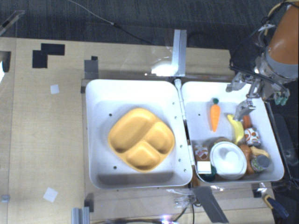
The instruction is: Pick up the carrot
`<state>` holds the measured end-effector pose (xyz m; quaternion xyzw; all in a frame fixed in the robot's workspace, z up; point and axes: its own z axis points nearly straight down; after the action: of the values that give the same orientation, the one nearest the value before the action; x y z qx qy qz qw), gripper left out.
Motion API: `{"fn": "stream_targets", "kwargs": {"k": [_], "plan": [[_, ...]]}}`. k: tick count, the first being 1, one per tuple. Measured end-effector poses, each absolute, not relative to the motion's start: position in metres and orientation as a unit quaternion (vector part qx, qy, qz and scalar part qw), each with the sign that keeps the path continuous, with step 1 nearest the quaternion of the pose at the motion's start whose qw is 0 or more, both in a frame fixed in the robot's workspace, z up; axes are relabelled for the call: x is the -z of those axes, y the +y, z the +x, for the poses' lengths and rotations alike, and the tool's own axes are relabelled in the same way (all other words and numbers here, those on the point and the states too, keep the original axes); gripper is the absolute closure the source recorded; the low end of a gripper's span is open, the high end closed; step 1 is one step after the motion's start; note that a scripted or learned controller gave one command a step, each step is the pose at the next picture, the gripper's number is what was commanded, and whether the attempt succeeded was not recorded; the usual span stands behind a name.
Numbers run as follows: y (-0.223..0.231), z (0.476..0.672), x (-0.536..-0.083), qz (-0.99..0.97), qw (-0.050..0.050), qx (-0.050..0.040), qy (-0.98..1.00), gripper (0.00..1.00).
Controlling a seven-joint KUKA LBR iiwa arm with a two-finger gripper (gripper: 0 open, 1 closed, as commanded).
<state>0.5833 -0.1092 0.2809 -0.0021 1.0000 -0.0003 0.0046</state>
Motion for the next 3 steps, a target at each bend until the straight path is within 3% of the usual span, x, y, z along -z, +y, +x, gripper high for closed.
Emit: {"fn": "stream_targets", "kwargs": {"k": [1, 2, 3], "plan": [[-0.102, 0.599, -0.09, 0.009, 0.009, 0.0009, 1.0, 0.0], [-0.08, 0.634, -0.088, -0.018, 0.007, -0.0002, 1.0, 0.0], [-0.079, 0.637, -0.103, -0.021, 0.012, 0.0001, 1.0, 1.0]]}}
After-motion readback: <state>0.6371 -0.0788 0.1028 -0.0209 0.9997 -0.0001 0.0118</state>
